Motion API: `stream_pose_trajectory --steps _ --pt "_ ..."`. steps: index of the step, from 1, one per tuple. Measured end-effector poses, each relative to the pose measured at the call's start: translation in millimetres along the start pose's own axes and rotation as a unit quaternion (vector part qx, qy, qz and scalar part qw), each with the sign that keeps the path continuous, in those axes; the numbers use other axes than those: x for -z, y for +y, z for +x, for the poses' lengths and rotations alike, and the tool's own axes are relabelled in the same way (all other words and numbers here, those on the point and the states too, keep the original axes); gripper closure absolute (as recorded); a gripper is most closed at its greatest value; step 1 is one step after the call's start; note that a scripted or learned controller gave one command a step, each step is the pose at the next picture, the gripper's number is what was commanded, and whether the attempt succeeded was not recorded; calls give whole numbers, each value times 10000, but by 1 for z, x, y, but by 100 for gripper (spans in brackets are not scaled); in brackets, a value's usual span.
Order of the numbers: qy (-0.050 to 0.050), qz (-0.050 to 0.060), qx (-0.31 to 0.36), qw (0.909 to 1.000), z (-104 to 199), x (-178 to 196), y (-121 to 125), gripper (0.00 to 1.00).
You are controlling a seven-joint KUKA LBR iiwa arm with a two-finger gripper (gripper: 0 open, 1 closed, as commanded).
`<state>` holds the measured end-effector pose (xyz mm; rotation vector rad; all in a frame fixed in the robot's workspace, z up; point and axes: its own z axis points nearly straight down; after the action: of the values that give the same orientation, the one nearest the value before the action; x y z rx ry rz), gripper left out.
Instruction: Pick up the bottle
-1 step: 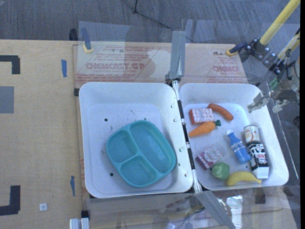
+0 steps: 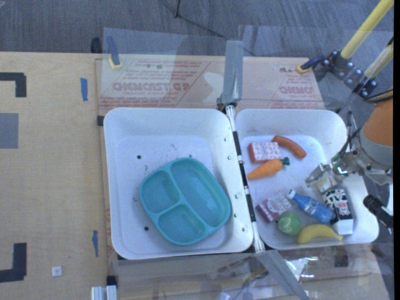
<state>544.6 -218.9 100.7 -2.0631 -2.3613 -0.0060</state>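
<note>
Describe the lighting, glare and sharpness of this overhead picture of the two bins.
Camera view: even, soft light with faint shadows; clear sheeting in front of the bins gives pale reflections along the bottom; the teal tray shows a mild sheen; the blue bottle and carrot read fairly sharp; the gripper near the right bin looks slightly soft.

The grey arm with its orange band (image 2: 382,130) is cut off by the right edge. Its two-finger gripper (image 2: 322,179) is a small, blurred metallic shape over the right white plastic bin (image 2: 337,122). The small black-and-white carton (image 2: 338,203) carries print too small to read (likewise the red-and-white packet (image 2: 264,150)).
</note>
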Motion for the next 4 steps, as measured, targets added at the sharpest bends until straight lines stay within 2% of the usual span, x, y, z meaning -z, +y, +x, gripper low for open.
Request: stream_pose_trajectory --steps 1,2,3,4 --pt "-39 -55 -1075 9942 104 -13 -32 0" --pt "-68 -89 -1109 9938 100 -2 -31 100" --pt "-70 -87 -1112 9937 100 -2 -32 0" --pt "-76 -97 -1126 9936 99 7 -31 100"
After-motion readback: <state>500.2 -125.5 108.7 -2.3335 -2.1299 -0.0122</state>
